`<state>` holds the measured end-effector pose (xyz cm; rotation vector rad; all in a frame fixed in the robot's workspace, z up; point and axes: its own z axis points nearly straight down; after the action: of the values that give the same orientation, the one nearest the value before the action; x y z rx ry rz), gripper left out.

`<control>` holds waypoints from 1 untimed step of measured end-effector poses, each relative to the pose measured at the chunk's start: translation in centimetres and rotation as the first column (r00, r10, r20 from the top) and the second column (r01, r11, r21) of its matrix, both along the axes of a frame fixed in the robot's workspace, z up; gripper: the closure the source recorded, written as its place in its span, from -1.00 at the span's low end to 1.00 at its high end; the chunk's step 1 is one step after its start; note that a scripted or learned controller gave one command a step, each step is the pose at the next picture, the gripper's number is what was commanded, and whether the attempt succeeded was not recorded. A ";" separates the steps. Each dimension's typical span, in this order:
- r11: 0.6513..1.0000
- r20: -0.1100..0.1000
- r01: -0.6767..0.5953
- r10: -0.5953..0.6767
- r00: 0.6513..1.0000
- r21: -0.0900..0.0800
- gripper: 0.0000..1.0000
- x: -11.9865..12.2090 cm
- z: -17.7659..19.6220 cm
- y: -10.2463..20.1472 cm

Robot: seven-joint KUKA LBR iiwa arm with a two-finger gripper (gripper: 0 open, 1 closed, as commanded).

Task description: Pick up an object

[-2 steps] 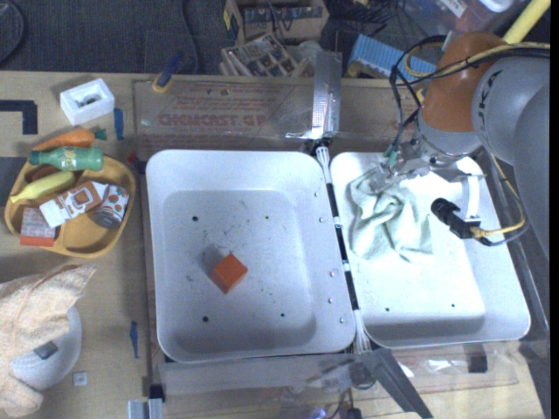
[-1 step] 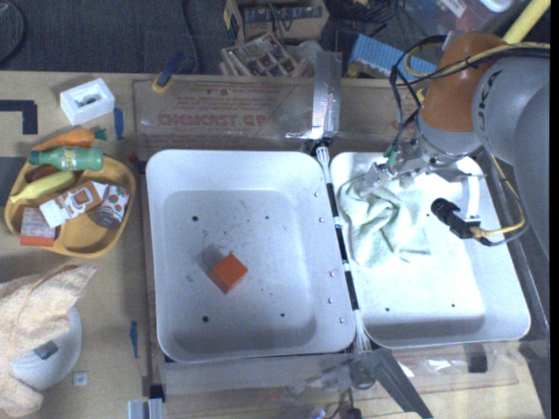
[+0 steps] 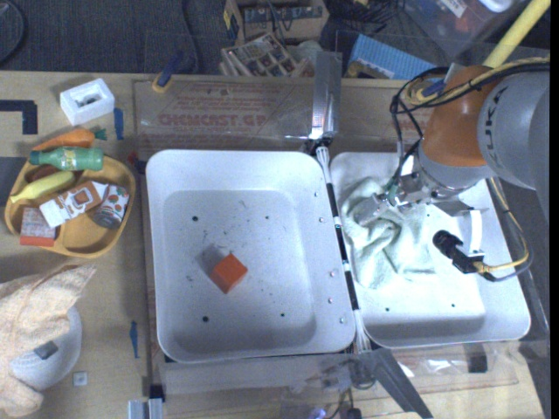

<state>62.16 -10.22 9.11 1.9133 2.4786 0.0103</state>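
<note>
Over on the far left of the bench sits a wooden bowl stuffed with toy food and little boxes, nothing to do with the job as far as anyone can tell. Next along, the left bin has a single orange block sitting near its middle, well apart from the arm. Then comes the right bin, where a crumpled pale cloth lies against the inner wall. The gripper is down right at the top edge of that cloth, maybe touching it, with the orange band of the arm above. Whether it is spread or closed can't be made out from this angle, and nothing visibly hangs from it. So the pick looks not yet done: the cloth seems the likely target, and grasping plus lifting is all left to go.
</note>
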 end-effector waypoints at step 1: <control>1.000 0.006 0.004 -0.004 1.000 0.000 1.00 0.1 1.1 -0.2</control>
<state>62.30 -10.39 10.26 1.9152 2.4706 0.0161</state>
